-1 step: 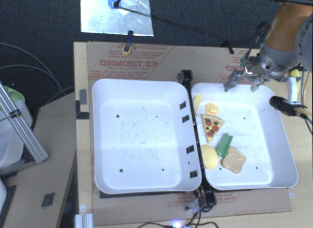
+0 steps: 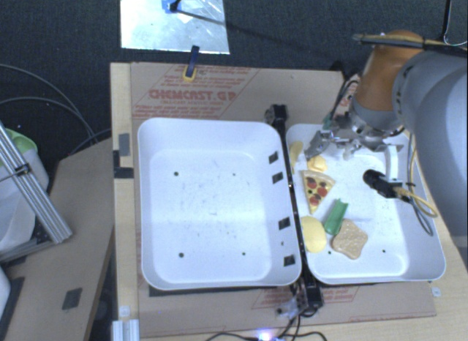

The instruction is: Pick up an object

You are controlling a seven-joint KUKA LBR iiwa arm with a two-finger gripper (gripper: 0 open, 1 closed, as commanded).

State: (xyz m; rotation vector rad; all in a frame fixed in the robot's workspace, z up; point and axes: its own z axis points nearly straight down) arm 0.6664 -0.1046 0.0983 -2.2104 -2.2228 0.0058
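Observation:
My gripper (image 2: 330,148) hangs over the far left part of the right bin (image 2: 409,255), open, with nothing between its fingers. Just below it lies a small yellow piece (image 2: 316,164), and a pale yellow piece (image 2: 295,153) rests against the bin's left wall. Nearer the front are a toy pizza slice (image 2: 318,189), a green block (image 2: 336,216), a slice of toast (image 2: 349,239) and a yellow lemon-like lump (image 2: 314,234).
The left bin (image 2: 212,208) sits beside the right one, with black clips (image 2: 281,178) along their shared rim. Both stand on a cardboard sheet (image 2: 194,91). An aluminium frame (image 2: 29,193) stands at the far left.

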